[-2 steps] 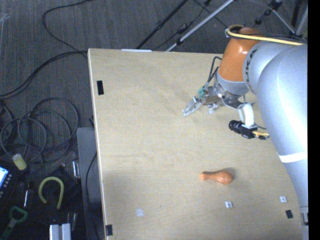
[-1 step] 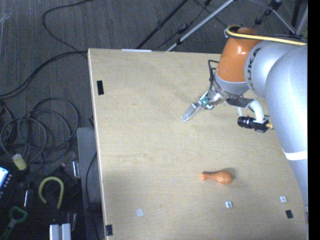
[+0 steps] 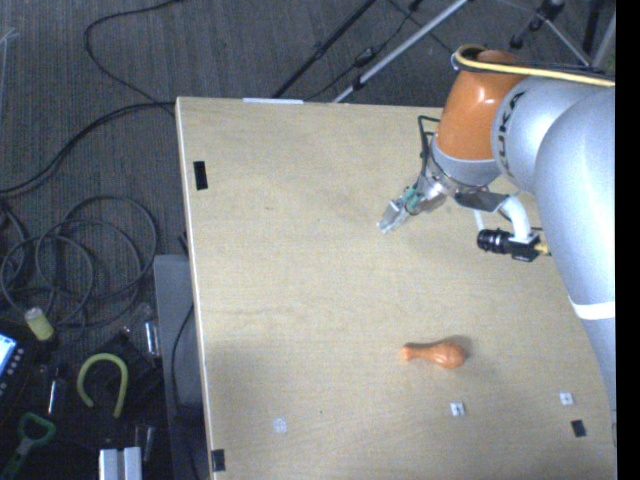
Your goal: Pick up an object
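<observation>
An orange, drumstick-shaped object (image 3: 437, 353) lies on its side on the pale wooden bench top (image 3: 300, 288), in the lower right part. My gripper (image 3: 393, 217) hangs over the upper middle of the bench, pointing down and to the left from the grey arm with its orange band (image 3: 478, 118). It is well away from the orange object, which lies nearer the camera and slightly to the right of it. Nothing shows at the gripper's tip.
Small square markers (image 3: 457, 408) dot the lower right of the bench, and a black mark (image 3: 200, 175) sits near its left edge. Left of the bench, the floor holds cables (image 3: 80, 258) and a green hook (image 3: 103, 378). Metal stand legs (image 3: 420, 28) cross behind the bench.
</observation>
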`<state>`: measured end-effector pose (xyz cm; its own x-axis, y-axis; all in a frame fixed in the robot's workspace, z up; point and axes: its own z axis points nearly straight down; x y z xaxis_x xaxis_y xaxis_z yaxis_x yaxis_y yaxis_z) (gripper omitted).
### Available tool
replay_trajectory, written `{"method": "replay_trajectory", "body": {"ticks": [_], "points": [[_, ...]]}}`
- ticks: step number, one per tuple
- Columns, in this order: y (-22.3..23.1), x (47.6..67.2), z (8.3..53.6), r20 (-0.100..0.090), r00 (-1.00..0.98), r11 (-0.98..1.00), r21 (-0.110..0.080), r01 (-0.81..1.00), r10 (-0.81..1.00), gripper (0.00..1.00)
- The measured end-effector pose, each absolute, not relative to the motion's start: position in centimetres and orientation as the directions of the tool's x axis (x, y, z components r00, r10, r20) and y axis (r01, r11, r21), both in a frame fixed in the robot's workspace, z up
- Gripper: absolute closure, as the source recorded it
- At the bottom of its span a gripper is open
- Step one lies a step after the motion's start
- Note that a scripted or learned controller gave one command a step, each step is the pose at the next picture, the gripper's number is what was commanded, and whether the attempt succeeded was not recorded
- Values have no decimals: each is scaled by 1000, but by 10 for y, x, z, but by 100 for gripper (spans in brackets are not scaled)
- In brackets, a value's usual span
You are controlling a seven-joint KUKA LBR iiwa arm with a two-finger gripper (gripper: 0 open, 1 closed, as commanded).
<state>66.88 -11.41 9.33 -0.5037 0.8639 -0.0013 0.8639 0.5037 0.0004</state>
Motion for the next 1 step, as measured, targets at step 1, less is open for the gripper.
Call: {"method": "replay_trajectory", "body": {"ticks": [1], "points": [[-114,669,93,-1,-504,504,0,864,864,0]]}}
